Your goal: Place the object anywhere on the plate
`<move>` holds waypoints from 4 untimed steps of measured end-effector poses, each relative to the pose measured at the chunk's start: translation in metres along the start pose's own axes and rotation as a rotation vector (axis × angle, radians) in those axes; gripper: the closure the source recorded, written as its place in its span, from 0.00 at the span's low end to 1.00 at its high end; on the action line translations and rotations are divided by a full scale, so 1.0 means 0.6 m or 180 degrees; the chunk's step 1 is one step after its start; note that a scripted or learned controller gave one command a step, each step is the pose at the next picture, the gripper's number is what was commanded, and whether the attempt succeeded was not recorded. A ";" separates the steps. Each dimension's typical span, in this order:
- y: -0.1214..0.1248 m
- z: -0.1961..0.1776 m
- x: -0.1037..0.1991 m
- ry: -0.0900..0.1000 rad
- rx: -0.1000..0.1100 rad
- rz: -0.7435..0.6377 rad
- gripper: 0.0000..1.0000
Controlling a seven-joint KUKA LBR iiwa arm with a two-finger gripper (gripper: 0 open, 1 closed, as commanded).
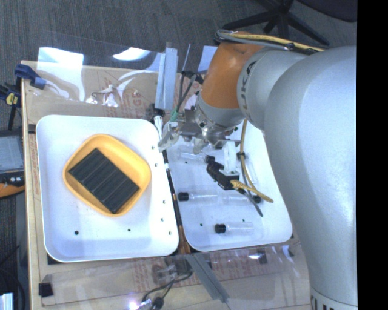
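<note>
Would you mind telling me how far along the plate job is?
Done: a black ribbed slab lies on the yellow plate. In hand: the gripper is over the right bin, its grasp unclear. Left: two black-capped clear tubes lie there.

We look down on a dark grey ribbed carpet floor [91, 24], where the black star-shaped base of a chair [280, 17] stands at upper right. A pale brown board bench top [91, 284] fills the middle. Bright light glints on a clear plastic sheet [60, 59] at its far left corner.
</note>
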State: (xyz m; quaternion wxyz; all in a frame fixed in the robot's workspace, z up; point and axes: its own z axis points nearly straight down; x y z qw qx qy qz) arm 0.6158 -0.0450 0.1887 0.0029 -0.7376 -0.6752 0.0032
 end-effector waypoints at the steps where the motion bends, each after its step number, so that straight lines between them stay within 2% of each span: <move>1: 0.000 -0.012 -0.001 -0.0002 0.0019 -0.0008 1.00; 2: 0.012 -0.002 0.097 -0.0002 -0.0009 -0.0534 1.00; 3: 0.001 0.000 0.128 -0.0004 0.0000 -0.1407 1.00; 4: 0.001 -0.001 0.127 -0.0006 -0.0001 -0.1405 0.00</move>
